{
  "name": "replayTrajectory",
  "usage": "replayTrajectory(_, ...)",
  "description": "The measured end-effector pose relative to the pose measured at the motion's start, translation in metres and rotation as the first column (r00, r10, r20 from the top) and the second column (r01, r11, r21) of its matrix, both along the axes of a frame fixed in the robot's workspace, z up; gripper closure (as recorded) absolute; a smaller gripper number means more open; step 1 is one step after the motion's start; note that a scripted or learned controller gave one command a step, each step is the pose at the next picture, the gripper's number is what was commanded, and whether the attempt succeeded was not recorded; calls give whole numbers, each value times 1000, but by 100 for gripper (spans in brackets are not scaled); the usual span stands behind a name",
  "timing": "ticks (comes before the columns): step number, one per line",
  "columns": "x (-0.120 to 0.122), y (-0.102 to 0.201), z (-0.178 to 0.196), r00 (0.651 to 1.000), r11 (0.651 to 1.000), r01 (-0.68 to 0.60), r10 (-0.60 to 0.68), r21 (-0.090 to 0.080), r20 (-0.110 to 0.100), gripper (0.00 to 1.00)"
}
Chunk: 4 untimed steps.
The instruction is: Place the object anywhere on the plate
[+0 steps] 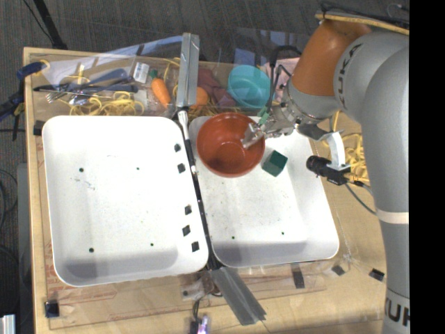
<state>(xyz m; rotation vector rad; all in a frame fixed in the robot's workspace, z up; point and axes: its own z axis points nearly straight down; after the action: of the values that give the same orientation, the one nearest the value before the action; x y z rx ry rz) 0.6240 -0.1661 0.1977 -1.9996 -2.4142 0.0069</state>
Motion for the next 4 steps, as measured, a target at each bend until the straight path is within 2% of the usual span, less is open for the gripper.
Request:
replayTrajectory(1,-76,69,28,982,982,-190,190,1,0,100)
replayTrajectory(2,-108,149,83,965,965,-263,263,-1,4,100)
replayTrajectory(3,-115,247,33,957,957,-289,289,-1,0,100)
replayTrajectory(4,-60,294,-13,952,952,-306,306,-2,-2,100)
